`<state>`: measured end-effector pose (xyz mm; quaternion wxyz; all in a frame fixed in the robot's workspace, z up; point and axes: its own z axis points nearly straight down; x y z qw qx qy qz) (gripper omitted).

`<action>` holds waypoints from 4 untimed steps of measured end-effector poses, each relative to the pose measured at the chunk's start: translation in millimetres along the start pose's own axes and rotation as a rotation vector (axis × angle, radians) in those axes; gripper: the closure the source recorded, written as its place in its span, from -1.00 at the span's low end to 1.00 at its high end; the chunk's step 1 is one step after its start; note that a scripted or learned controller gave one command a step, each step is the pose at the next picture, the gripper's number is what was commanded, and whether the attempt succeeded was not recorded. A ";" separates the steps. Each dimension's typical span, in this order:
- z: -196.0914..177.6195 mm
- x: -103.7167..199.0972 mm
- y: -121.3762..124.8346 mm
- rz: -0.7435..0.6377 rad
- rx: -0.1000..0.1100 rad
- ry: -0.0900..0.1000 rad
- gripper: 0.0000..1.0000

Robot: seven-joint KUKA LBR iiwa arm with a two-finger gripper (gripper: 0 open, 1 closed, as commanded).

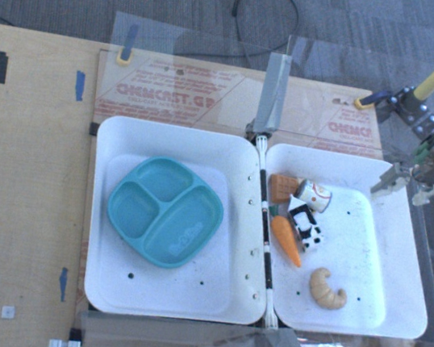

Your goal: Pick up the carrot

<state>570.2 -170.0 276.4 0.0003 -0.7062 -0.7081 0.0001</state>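
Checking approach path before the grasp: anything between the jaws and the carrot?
Nothing lies on the open bin floor between the gripper, at the right bin's upper right rim, and the carrot. But a black-and-white toy touches the carrot's right side, crowding that approach.

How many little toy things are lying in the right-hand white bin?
4: an orange toy carrot by the left wall, a black-and-white cow figure touching it, a brown-and-white piece above them, a tan croissant lower down. Some may overlap.
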 end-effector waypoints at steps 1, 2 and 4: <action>176.5 16.4 -67.1 0.107 -0.001 0.000 -1.00; 186.7 66.5 -65.4 -0.052 -0.012 -0.004 -1.00; 92.5 169.2 -83.1 -0.073 0.000 0.000 1.00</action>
